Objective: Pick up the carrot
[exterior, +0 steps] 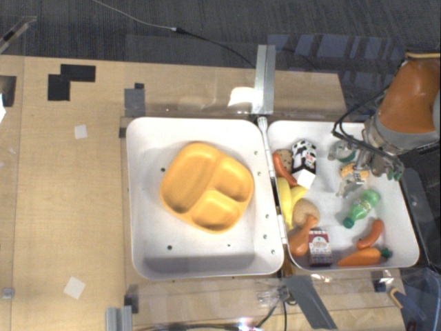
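Observation:
The carrot (360, 258), orange with a green stub at its right end, lies flat along the front edge of the right bin (406, 216), near its front right corner. My gripper (358, 167) hangs over the back right part of that bin, below the orange wrist band. It is well behind the carrot, with a green bottle (362, 207) and an orange sausage (371, 233) lying between them. A small pale object sits right under the gripper, and I cannot make out what it is.
The right bin also holds a hot dog (282, 166), a black-and-white toy (303, 155), a banana (286, 202), a brown potato (304, 212), another orange sausage (301, 238) and a red box (318, 246). The left bin (148, 254) holds a yellow divided plate (207, 185).

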